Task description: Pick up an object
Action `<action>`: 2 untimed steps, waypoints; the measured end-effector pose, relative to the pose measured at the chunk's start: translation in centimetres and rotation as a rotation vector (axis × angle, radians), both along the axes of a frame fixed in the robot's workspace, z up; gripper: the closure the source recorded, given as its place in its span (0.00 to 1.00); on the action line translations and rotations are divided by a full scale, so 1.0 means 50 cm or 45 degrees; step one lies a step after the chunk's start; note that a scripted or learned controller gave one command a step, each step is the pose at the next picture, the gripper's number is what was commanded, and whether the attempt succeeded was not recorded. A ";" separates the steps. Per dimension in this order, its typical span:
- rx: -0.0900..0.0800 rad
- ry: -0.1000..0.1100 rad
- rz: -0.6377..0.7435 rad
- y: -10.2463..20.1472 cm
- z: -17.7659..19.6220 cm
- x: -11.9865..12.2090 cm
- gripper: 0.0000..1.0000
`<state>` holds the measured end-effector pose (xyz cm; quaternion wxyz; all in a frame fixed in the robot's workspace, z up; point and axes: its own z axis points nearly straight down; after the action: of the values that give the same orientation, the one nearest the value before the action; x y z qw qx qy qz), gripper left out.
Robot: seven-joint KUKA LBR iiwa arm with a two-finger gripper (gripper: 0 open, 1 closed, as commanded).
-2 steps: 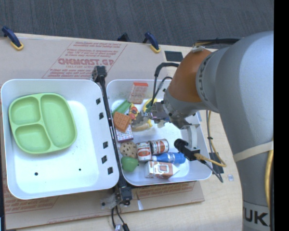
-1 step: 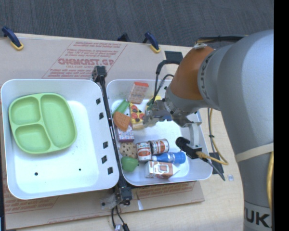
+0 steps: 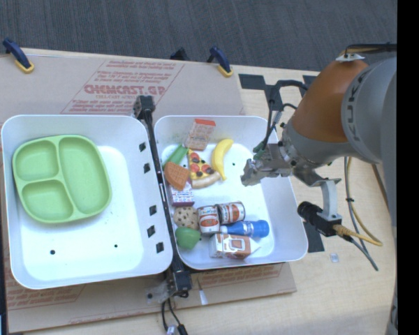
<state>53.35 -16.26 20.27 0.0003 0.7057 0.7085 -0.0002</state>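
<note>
Green tray (image 3: 61, 179), yellow banana (image 3: 221, 157)

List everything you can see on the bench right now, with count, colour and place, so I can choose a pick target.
Shallow white plastic bins: 2, white, side by side on the bench.
Green three-compartment plate: 1, light green, left bin, far part.
Yellow toy banana: 1, yellow, right bin, far part.
Toy pizza slice: 1, yellow and red, beside the banana.
Small cans: 2, red and white, right bin, middle.
Blue-capped bottle: 1, white and blue, beside the cans.
Green round toy: 1, green, near left corner of right bin.
Blue spring clamps: 2, blue, far edge of the cardboard.
Gripper: 1, grey, over the right bin's right side.
</note>
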 end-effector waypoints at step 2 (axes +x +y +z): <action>0.001 0.000 0.004 -0.025 -0.017 0.159 1.00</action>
<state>61.32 -17.53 19.41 -0.0001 0.7046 0.7096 0.0001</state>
